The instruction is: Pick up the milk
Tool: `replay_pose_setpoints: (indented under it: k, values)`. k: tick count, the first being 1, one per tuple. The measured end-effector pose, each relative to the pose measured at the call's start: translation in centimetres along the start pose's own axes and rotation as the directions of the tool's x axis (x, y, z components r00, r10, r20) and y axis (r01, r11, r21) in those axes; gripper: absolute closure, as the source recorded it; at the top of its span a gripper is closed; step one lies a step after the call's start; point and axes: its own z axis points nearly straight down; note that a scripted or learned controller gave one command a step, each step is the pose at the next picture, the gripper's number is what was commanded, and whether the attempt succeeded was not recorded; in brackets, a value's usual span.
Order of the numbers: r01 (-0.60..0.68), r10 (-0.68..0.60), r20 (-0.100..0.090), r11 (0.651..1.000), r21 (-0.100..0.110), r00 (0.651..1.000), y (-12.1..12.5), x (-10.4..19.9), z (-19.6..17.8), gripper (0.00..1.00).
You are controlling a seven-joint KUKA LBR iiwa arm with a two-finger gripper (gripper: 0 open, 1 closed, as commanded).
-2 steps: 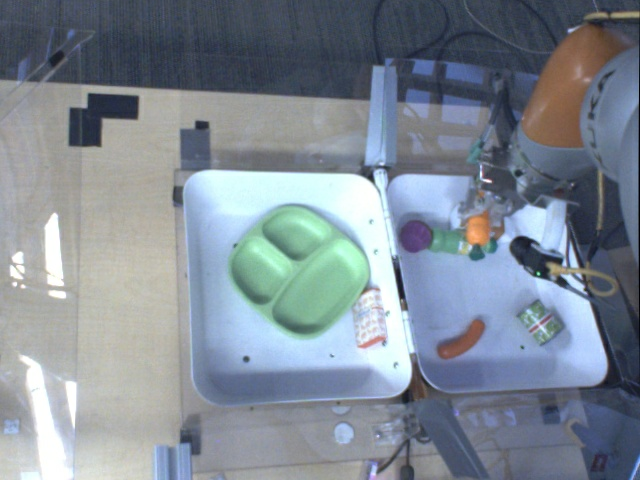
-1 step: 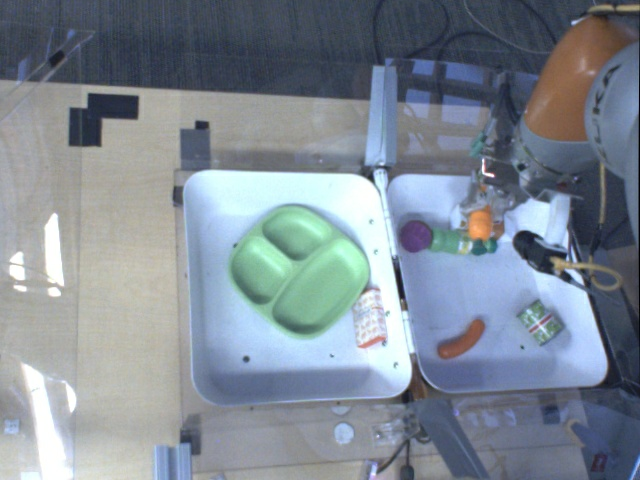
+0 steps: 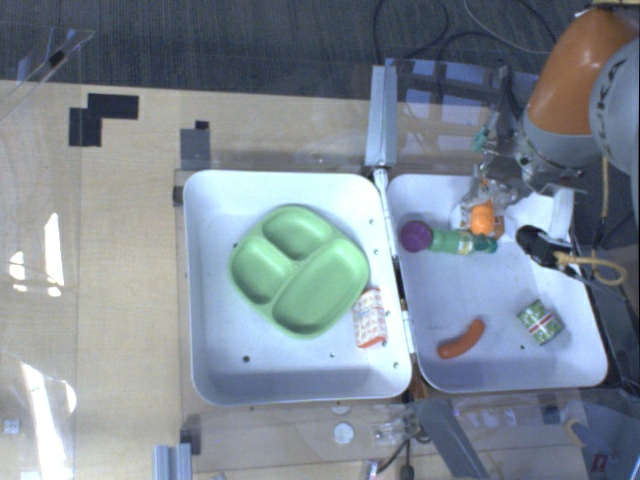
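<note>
Whether the gripper [image 3: 487, 196] is open or closed you cannot tell from the camera view: its tip is a blur of metal and cable over the far part of the right bin [image 3: 590, 368]. A small orange ball-like thing [image 3: 483, 220] sits right at the tip, but you can't see whether it is held.

What your next move depends on: the milk [image 3: 370, 318] is not in that bin at all. It lies in the left bin [image 3: 215, 368], to the left of the gripper and nearer, across the wall where the two bins meet. You would have to cross that wall and come down close beside it.

The milk looks like a small carton, white with red print, lying on its side. Its long axis runs roughly near to far, tilted a little. It lies right at the right, near edge of the green divided plate [image 3: 300, 268], smooth moulded plastic. With the wall just on its other side, I judge there is little room on either side of it
</note>
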Motion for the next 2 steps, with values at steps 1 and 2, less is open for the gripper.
replay_pose_setpoints:
  k: [1,2]
  values:
    - [0.008,-0.008,0.0,1.0,-0.006,1.0,0.2,0.2,-1.1,1.0]
    - [0.015,-0.015,-0.001,1.0,-0.011,1.0,0.3,0.3,-2.2,1.0]
